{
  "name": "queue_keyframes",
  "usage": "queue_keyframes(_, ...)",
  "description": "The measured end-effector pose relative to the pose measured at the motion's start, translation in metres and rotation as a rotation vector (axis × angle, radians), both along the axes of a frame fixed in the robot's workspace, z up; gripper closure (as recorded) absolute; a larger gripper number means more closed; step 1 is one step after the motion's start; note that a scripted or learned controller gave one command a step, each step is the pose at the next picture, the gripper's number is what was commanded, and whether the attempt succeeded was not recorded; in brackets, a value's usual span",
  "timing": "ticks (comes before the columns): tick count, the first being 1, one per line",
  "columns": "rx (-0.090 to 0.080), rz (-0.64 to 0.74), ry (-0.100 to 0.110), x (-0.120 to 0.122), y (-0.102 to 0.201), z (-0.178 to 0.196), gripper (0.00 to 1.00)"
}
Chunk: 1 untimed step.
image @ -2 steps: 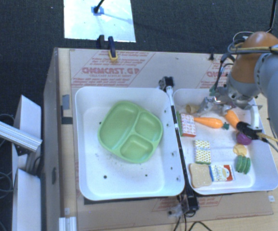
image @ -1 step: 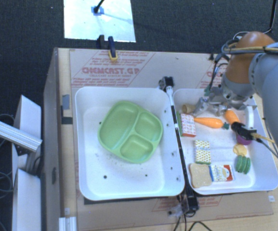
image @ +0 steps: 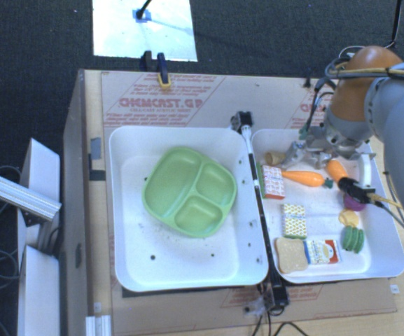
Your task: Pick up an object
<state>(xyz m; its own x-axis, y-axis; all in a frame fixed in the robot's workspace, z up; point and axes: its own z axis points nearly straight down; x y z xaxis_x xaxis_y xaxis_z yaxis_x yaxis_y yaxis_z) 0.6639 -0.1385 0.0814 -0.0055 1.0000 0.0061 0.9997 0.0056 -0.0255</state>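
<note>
Reaching in from the right, the arm (image: pixel 387 96) lowers its tool (image: pixel 312 152) over the carrot (image: pixel 304 178); grip state unclear.

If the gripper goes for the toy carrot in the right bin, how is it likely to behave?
The carrot looks like smooth moulded plastic, so probably stiff, light and a bit slippery. Its rounded, tapered body lies on its side, so a nudge may roll or swivel it. Neighbours sit close in the right bin, so it could bump them.
</note>
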Motion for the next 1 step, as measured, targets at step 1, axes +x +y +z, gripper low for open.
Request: queue_keyframes(1, -0.012, -0.002, 0.0, -0.001, 0.0116, 0.0007, 0.0)
